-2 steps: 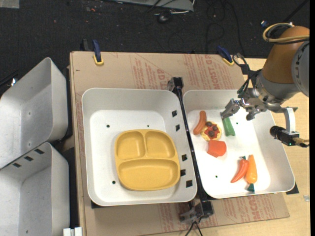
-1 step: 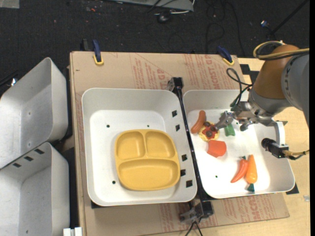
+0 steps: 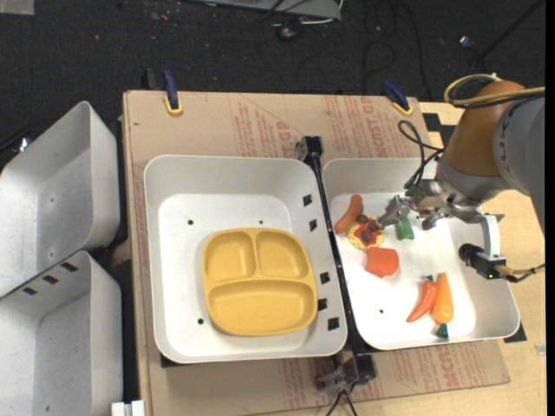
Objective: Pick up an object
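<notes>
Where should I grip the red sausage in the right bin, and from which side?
Probably mid-length on the red sausage, descending from above. It lies flat and slanted; close across its narrow width. Its lower end touches the yellow toy, so stay toward the upper half, away from the bin wall.

Fixed overhead camera, slanted down on bins
</notes>
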You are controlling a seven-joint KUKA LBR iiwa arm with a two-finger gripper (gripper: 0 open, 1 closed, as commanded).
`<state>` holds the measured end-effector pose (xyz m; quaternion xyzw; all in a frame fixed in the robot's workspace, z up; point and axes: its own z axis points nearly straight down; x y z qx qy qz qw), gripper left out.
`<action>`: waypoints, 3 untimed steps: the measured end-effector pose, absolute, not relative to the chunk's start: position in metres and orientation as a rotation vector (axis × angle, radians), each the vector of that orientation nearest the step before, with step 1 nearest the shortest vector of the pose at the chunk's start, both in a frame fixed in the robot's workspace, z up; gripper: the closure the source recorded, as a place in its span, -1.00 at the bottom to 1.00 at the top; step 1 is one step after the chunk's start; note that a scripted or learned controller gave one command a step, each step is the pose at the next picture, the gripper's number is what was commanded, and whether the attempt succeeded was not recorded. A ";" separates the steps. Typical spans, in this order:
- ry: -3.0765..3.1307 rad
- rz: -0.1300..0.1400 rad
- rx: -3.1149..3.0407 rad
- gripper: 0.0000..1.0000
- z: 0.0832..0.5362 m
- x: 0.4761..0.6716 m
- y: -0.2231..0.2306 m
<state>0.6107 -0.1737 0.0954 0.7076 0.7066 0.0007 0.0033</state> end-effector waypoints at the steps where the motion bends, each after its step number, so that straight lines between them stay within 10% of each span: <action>1: 2.216 0.004 2.218 1.00 0.105 0.611 -0.173; 3: 2.222 0.005 2.214 1.00 0.203 0.607 -0.159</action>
